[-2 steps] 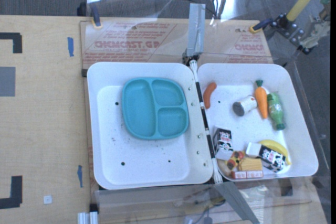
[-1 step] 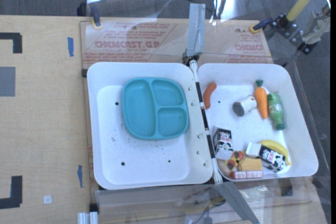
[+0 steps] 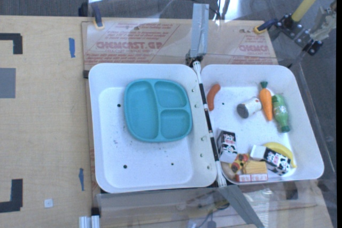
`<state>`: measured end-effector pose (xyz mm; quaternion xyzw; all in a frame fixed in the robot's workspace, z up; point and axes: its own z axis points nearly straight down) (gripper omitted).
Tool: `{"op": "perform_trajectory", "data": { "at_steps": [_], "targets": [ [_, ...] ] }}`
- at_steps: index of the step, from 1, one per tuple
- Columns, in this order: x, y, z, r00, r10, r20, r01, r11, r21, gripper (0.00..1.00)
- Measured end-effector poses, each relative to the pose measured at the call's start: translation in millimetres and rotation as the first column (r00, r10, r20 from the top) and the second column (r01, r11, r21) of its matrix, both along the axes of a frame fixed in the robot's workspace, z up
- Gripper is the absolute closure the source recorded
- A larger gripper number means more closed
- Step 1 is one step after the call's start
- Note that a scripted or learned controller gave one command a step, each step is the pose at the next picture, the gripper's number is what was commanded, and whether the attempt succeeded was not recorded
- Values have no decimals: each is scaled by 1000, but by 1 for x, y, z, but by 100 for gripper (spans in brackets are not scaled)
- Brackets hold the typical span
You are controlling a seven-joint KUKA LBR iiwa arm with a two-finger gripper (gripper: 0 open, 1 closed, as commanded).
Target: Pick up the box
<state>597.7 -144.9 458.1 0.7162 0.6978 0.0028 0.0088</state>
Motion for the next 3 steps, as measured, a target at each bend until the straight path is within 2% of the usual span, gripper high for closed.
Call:
{"op": "perform_trajectory", "data": {
  "at_steps": [3],
  "targets": [
    [4, 2, 34, 1000, 8, 19, -8, 1000, -11, 100]
  ]
}}
